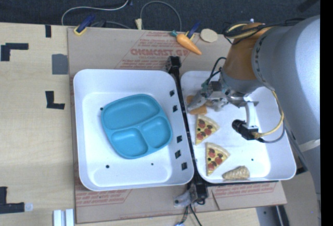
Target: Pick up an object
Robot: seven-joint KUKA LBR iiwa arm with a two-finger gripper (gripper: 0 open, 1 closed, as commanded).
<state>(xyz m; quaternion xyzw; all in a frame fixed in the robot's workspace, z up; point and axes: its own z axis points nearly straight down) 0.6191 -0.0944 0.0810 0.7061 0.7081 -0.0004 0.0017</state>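
My gripper (200, 99): down in the right bin (270, 165), near its upper left corner and close to the divider between the two bins.
Grip: I cannot tell how it is set (my wrist hardware covers it from this angle), nor whether it has hold of anything.
Brown piece (196, 109): right at my gripper, just under it, touching or nearly so; I cannot tell which.
Upper pizza slice (204, 128): just below my gripper, flat on the bin floor.
Lower pizza slice (215, 157): further below, well clear of me.
Pastry (237, 172): lowest of all, near the bin's front rim.
Blue plate (136, 125): to the left of my gripper, across the divider, in the left bin (88, 90).
Carrot (188, 43): above my gripper, outside the bins on the cardboard (151, 51).
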